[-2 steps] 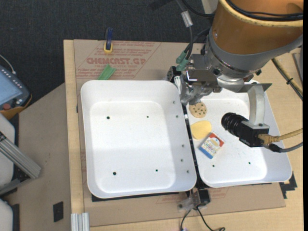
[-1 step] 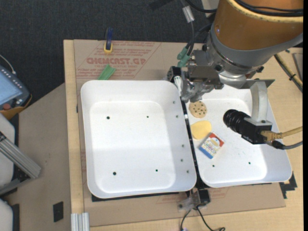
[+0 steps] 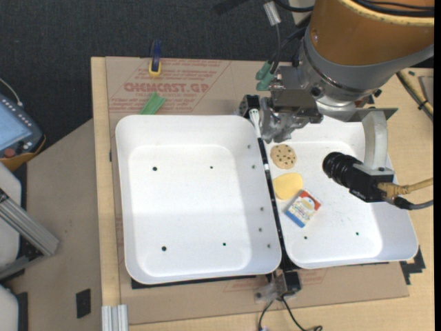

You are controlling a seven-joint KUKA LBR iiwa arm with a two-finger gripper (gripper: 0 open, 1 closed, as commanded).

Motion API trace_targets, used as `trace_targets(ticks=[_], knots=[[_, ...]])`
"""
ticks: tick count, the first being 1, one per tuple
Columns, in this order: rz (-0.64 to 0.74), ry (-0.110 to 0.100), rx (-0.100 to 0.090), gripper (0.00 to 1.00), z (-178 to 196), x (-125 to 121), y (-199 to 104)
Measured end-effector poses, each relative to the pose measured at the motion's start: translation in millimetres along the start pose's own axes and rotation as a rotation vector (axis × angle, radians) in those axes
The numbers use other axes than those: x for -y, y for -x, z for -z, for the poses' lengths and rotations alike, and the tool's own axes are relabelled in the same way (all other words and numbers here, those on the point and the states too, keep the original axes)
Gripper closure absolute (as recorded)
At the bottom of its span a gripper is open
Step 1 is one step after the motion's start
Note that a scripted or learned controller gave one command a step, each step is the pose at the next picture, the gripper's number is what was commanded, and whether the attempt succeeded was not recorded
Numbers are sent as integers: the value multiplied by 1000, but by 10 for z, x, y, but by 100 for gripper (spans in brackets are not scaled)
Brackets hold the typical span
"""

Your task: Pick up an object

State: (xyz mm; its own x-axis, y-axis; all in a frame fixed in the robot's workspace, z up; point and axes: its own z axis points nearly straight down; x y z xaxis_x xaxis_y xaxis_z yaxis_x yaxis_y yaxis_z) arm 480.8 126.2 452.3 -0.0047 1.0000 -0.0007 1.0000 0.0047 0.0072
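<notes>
In the right bin (image 3: pixel 358 243) lie three things close to its left wall. A round chocolate-chip cookie (image 3: pixel 283 156) sits furthest back. A plain yellow oval piece (image 3: pixel 288 183) lies just in front of it. A small blue, white and red packet (image 3: pixel 302 208) lies nearest the front. My gripper (image 3: pixel 278 134) hangs over the back left corner of the right bin, just behind the cookie. I see nothing held in it.
The left bin (image 3: pixel 131 185) stands beside the right one, their walls touching along the middle. The bench's brown board (image 3: pixel 179 81) carries a green clip (image 3: pixel 152 103) and a yellow-blue clamp (image 3: pixel 156 58) behind the left bin.
</notes>
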Motion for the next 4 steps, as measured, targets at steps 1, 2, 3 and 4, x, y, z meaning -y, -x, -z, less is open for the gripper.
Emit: trace_targets(ticks=[1,2,3,4], knots=[[-1,-14,1,100,-442,25,-389],[-3,-4,-2,100,-275,14,-535],[-3,-4,-1,100,-238,-127,-666],[-9,0,-2,100,313,13,-149]])
